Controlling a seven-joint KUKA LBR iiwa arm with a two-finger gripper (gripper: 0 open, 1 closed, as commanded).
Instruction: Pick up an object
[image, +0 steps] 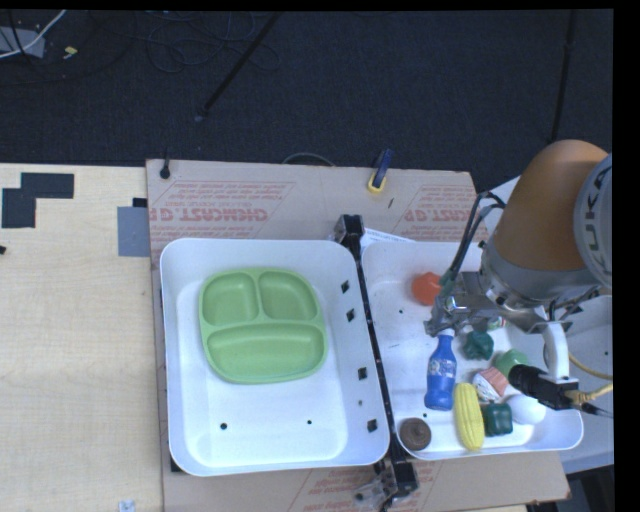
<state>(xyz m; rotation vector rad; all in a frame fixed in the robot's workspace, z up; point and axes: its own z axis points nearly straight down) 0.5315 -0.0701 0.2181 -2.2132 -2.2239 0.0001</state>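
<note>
The right bin (400, 262) holds several small objects. A blue bottle (441, 372) stands near its middle, with a yellow corn cob (468, 415) and a brown round piece (414, 433) in front of it. An orange ball (425, 287) lies toward the back. Dark green pieces (478, 345) (497, 418), a red-and-white item (490, 383) and a white egg-like item (525, 408) sit to the right. My gripper (455, 315) hangs low over the bin, just above the bottle's cap and beside the orange ball. The arm's orange band (555, 205) covers the bin's far right part.
In the left bin (180, 400) lies a green divided plate (263, 325). A black divider rail (365, 340) runs between the bins. Both bins rest on cardboard (300, 205), with a blue-and-yellow clamp (380, 172) at its back edge.
</note>
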